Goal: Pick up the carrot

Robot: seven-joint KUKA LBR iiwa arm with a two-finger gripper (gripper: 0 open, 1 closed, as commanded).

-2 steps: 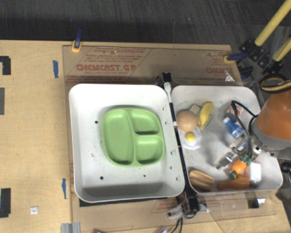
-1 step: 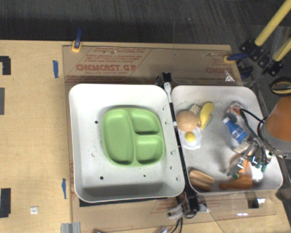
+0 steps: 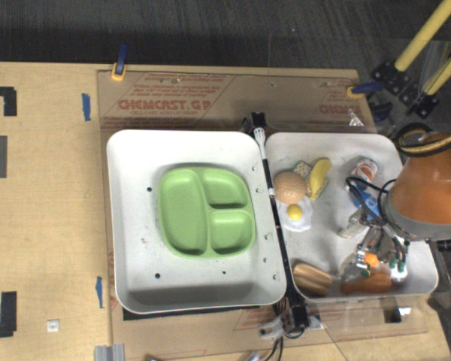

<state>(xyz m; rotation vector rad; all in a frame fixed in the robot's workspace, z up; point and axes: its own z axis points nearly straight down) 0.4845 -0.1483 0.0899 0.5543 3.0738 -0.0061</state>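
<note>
**Hovering over the carrot in the right bin**

Reaching in from the right, my arm (image 3: 428, 190) shows its orange band over the far corner of the right bin (image 3: 338, 141). My claw (image 3: 376, 258) hangs low at that bin's near right corner, a tangle of metal and wires directly above the carrot (image 3: 367, 283). The carrot lies flat along the bin's near wall, orange-brown, with a brighter orange bit showing right at my fingertips. Whether my claw is clenched on it or released, I cannot tell; the wrist and cables crowd the spot.

Just left of the carrot, a brown bread roll (image 3: 313, 278) rests against the same near wall. Farther back lie a fried egg (image 3: 296, 215), a tan egg-shaped thing (image 3: 289, 187) touching it, a banana (image 3: 319, 177) tilted beside them, and a small can (image 3: 364, 169) near the back wall.

The left bin (image 3: 135, 269) holds a green divided plate (image 3: 182, 210), lying flat near its middle, well apart from me.
</note>
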